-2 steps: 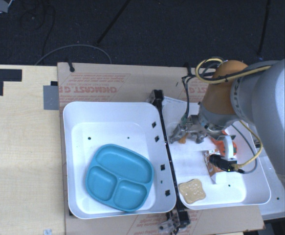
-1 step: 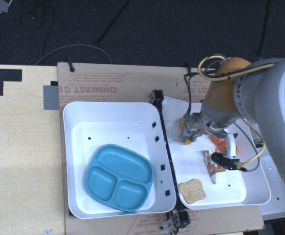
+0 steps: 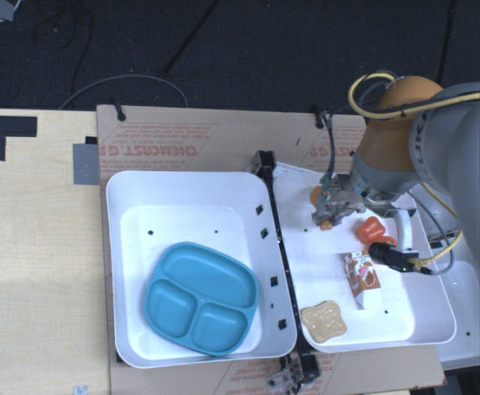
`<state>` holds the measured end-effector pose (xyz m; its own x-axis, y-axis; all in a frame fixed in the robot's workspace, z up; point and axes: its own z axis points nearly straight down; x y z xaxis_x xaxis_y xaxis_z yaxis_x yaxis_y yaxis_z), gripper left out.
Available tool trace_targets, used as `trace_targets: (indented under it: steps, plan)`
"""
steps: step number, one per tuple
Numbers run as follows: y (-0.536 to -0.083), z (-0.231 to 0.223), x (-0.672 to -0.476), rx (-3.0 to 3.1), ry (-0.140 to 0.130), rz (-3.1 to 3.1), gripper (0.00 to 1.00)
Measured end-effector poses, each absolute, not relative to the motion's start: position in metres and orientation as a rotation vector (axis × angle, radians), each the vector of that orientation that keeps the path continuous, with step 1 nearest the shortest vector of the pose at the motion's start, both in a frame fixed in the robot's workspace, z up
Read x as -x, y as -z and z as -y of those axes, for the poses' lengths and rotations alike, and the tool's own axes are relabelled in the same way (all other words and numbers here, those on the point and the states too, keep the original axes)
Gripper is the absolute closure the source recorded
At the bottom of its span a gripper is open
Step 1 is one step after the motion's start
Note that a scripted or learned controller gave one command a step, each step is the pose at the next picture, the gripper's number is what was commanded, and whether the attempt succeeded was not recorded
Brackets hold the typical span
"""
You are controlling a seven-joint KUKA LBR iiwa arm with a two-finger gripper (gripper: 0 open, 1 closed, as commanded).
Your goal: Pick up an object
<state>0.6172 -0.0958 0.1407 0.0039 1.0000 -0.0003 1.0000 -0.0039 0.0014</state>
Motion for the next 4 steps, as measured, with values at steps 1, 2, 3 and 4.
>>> trace_targets:
  steps: [1,2,3,4]
  plan:
    - [-0.184,0.093,-0.618,-2.22,-0.002,-2.221,1.0]
    - [-0.232,0.101,-0.622,-2.218,-0.002,-2.221,1.0]
    - [-0.229,0.049,-0.609,-2.221,0.003,-2.229,1.0]
    - [-0.22,0.003,-0.608,-2.22,0.003,-2.229,1.0]
